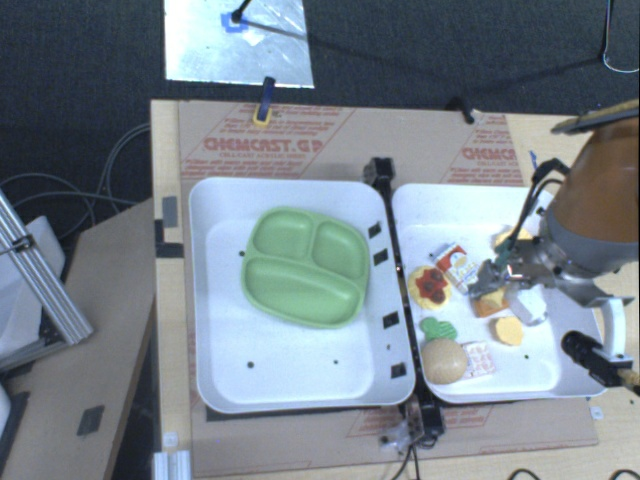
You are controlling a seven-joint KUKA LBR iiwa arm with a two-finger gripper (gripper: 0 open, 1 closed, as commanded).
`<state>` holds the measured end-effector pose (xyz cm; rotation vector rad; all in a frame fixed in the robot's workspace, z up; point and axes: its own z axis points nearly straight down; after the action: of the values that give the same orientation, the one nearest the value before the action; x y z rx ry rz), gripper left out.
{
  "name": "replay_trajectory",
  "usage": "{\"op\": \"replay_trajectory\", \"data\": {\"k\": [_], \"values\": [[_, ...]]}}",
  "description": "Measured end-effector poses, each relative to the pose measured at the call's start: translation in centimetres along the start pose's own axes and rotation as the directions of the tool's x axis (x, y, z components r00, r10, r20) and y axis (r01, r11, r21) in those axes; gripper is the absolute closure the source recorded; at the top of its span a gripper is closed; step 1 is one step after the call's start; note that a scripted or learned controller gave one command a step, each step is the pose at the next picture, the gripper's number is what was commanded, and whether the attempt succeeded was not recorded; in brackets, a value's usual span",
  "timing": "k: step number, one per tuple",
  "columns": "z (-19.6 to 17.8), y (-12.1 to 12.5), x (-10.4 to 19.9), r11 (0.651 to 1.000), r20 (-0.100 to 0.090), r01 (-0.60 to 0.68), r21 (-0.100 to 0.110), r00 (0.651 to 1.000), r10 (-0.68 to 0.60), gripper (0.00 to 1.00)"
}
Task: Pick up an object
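Note:
The right bin [540,200] holds several toy food items. A red and yellow piece [430,285] and a red-and-white packet [452,261] lie at its left. A green piece [437,328], a tan bun [445,360] and a small packet [480,358] lie near the front. A yellow wedge [509,332] and an orange-brown block [488,306] sit in the middle. My gripper [491,280] hangs low in the bin, just above the orange-brown block and right of the packet. Nothing shows in its grasp.
The left bin [215,268] holds a green divided plate [305,268]. A black divider with clips [392,268] runs between the bins. The arm's grey body [600,218] covers the right bin's far right side. A yellow item [506,238] peeks out beside the wrist.

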<state>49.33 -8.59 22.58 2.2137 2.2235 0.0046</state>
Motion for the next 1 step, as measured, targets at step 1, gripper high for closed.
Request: {"op": "replay_trajectory", "data": {"k": [1], "values": [[0.10, 0.42, 4.89, 1.000, -0.002, 0.005, 0.002, 1.000, -0.005, 1.00]]}}
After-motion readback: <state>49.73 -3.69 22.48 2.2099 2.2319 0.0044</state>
